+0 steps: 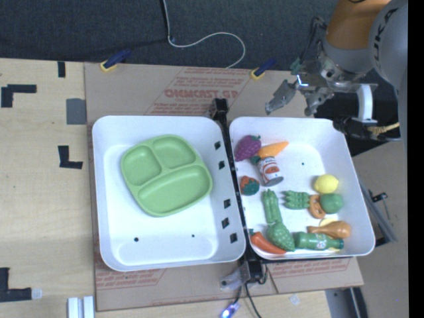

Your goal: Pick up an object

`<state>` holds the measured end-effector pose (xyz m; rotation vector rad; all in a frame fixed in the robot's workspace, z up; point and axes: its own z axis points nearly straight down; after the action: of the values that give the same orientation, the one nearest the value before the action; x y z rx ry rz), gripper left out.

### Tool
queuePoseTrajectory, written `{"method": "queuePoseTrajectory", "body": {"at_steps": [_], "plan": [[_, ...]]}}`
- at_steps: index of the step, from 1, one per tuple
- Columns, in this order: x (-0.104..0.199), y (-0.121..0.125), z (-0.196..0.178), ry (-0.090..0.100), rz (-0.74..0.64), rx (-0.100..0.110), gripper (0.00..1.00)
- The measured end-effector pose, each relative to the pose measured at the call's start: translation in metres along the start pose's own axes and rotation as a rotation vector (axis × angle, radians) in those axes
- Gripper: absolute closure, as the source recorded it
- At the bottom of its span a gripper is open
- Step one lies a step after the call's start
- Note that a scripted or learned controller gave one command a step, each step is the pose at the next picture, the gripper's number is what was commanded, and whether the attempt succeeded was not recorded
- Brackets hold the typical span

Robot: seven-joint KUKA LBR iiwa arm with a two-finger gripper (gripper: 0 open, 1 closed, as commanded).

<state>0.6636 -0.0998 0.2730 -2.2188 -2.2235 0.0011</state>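
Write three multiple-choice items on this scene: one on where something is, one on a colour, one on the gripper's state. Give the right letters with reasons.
1. Where does the light green three-compartment plastic plate lie?
A. In the left white bin
B. In the right white bin
C. On the cardboard

2. What colour is the round lemon-like toy in the right bin?
A. Red
B. Yellow
C. Blue

3. How is the two-finger gripper?
A. Shut on a toy
B. Open, above the right bin's far edge
C. Pressed on the plate

Answers: 1 A, the plate sits inside the left bin's walls. 2 B, it is plainly yellow. 3 B, the fingers are spread with nothing between them.
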Motion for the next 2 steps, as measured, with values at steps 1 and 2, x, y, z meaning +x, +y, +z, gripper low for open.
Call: {"method": "queuePoseTrajectory", "body": {"at_steps": [1,2], "plan": [[0.0571,-0.0473,-0.0961,0.002,-0.005,-0.006,0.0],[0.0547,-0.0458,-0.1001,0.0,-0.003,0.0,1.0]]}}
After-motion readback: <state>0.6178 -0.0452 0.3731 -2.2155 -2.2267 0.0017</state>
